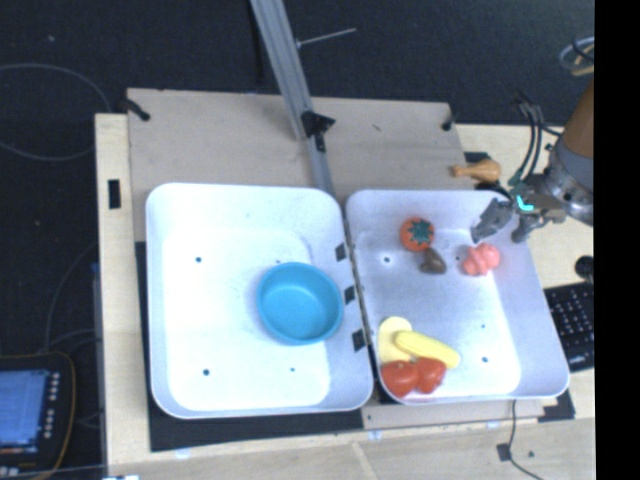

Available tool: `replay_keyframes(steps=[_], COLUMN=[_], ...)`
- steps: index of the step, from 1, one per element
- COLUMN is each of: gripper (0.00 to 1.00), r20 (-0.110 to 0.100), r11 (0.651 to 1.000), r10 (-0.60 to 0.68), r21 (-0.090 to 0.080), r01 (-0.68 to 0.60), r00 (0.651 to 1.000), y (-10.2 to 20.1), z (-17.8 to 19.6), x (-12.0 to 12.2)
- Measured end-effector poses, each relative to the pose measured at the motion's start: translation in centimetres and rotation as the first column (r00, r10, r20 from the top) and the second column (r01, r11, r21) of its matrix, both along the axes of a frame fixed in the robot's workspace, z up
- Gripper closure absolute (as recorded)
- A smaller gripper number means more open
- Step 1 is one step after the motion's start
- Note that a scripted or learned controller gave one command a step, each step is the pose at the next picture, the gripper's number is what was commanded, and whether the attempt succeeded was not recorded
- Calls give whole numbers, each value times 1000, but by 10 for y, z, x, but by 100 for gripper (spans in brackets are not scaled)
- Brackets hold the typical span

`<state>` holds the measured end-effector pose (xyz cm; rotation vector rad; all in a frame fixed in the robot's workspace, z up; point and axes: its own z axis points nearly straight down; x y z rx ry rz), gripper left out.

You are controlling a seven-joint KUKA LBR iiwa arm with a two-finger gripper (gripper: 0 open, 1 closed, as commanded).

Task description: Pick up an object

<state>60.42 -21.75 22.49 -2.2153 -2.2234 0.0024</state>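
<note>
Red plastic peppers (413, 377) sit nearest, but lower your spread-fingered empty gripper (505, 223) straight over the knobbly pink toy (481, 259) beside it.

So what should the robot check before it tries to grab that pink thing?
1. Gripper near the pink toy: ok, it sits just above and to the right of it in the view.
2. Gripper holding nothing yet: ok, nothing shows between the fingers.
3. Room around the pink toy: not ok, a small brown object lies close on its left.
4. Pink toy inside the right bin: ok.
5. Gripper height over the toy: cannot tell from this slanted view.
</note>
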Motion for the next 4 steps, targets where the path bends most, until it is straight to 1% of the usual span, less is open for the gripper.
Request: replay_keyframes(steps=[1, 2, 3, 4], gripper=[0, 0, 0, 0], r20=[7, 2, 2, 3], r11=[1000, 1000, 1000, 1000], r10=[1, -2, -5, -8], r21=[-2, -5, -5, -5], r01=[-1, 2, 5, 8], r00=[1000, 1000, 1000, 1000], y=[0, -6, -3, -5], z=[3, -43, -95, -124], x=[1, 9, 0, 0])
